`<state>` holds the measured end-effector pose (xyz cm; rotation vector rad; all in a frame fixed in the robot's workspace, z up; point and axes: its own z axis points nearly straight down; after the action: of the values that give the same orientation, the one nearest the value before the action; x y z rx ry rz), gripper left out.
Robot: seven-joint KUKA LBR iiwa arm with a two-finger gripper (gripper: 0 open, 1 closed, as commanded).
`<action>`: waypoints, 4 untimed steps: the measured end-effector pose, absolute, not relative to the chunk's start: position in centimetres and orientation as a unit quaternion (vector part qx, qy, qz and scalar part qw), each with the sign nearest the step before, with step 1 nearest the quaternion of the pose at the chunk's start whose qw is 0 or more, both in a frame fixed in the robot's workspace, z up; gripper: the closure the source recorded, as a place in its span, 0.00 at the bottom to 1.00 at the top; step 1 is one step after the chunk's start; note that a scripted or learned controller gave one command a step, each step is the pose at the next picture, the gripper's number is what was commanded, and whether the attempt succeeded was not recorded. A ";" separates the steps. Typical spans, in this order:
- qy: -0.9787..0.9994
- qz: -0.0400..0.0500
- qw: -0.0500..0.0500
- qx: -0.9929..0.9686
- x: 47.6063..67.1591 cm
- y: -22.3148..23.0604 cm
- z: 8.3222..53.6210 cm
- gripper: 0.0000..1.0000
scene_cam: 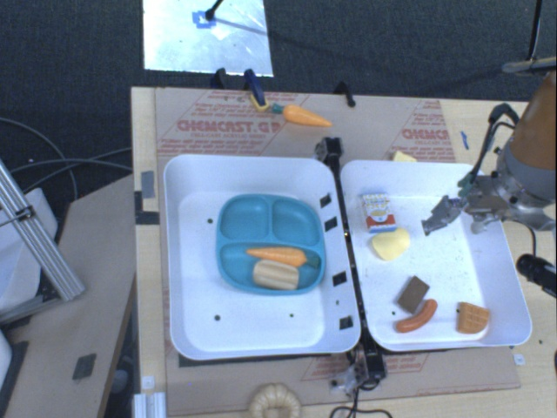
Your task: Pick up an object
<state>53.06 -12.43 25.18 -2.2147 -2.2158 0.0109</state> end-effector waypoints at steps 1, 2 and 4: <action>-0.708 -0.001 -0.001 -0.706 53.3 -12.4 25.8 0.00; -0.708 0.001 0.001 -0.706 54.0 -12.1 19.9 0.00; -0.707 0.001 0.001 -0.707 53.2 -13.0 11.2 0.00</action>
<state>53.23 -12.98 11.20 -2.2191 -2.2205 0.0017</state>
